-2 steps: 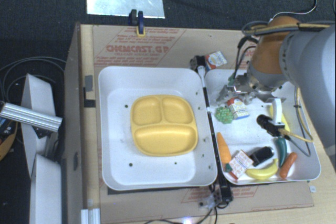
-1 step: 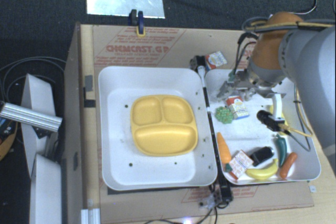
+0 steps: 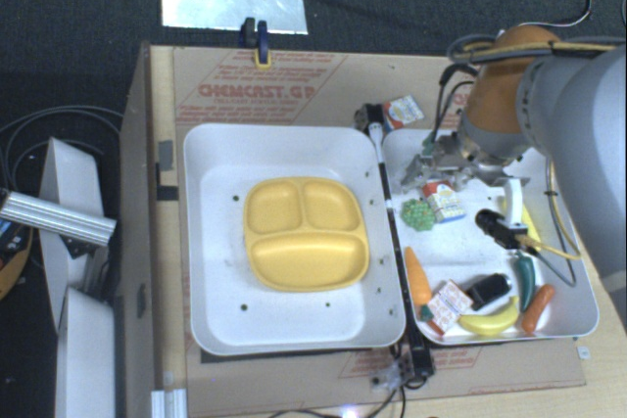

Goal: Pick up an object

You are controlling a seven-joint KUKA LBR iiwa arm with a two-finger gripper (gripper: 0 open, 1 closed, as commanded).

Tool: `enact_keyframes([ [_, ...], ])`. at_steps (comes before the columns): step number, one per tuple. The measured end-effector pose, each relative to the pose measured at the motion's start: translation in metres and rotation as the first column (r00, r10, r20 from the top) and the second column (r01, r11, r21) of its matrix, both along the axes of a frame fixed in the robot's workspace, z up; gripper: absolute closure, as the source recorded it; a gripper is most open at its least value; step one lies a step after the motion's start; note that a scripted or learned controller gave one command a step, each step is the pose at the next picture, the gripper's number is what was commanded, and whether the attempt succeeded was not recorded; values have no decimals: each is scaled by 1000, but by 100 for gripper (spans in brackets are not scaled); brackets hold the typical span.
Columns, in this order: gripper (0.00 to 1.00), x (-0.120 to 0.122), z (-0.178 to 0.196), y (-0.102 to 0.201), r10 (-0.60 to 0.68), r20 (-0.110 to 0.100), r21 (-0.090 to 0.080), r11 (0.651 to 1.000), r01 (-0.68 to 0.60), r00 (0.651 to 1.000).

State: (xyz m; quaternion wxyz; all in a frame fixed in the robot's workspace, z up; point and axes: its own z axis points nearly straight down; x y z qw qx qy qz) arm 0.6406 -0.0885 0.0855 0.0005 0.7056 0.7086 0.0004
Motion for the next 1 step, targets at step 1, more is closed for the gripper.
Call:
enact_keyframes([
  [1,100,1,11,0,2,2,0,1000,-2,1000],
])
